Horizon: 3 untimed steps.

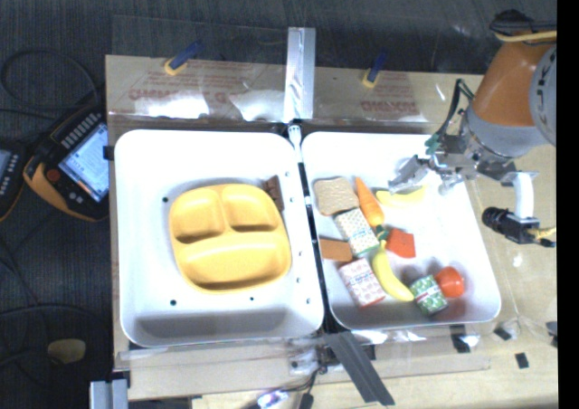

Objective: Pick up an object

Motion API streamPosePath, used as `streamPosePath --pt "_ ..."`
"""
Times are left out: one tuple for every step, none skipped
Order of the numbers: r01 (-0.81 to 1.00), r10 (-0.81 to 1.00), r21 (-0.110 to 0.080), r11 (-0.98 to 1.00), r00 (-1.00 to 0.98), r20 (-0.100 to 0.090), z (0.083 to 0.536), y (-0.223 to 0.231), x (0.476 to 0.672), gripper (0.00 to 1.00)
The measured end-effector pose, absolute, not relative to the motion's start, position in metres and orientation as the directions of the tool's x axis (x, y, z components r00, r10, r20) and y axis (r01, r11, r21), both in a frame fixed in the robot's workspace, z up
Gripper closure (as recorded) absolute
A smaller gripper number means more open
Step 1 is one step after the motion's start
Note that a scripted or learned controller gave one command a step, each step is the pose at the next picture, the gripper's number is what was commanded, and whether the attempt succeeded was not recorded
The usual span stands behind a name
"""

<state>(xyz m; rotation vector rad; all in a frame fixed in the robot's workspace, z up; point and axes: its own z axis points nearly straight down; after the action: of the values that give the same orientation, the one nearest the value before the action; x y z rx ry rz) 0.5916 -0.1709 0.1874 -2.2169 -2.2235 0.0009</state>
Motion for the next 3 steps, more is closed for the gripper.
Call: streamPosePath --pt "0.997 0.997 0.009 0.072 -0.072 -0.003 0.103 -0.137 0.544 0.0" --pt "0.995 0.995 0.015 -0.098 0.098 0.003 0.094 -0.15 0.578 0.0" --pt "0.999 0.999 0.018 -0.034 0.034 -0.005 0.094 -0.133 0.599 0.0"
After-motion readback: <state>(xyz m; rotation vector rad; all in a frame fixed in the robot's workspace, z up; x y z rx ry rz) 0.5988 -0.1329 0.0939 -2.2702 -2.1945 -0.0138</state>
